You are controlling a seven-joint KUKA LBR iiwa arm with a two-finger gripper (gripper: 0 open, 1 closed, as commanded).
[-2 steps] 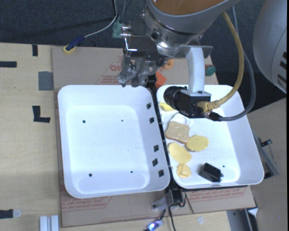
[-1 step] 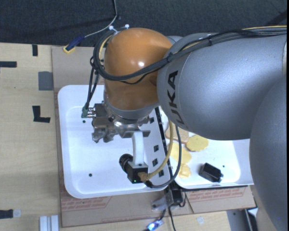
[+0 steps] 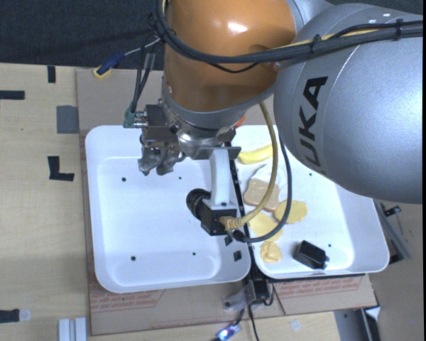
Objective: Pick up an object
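My gripper (image 3: 155, 163) hangs low over the far part of the left bin (image 3: 128, 219), under the orange wrist band. I see nothing held in it. Several yellow and tan pieces lie in the right bin (image 3: 355, 233): a yellow curved piece (image 3: 256, 154) at the far side, a tan piece (image 3: 258, 190) below it, a yellow piece (image 3: 290, 211) in the middle and a small yellow one (image 3: 270, 251) near the front. A black block (image 3: 311, 254) lies at the front of the right bin. The arm hides much of the right bin.
Both bins rest on a cardboard sheet (image 3: 99, 105) on the bench. Cables (image 3: 250, 304) hang at the front edge between the bins. Black marks (image 3: 57, 168) dot the bench to the left.
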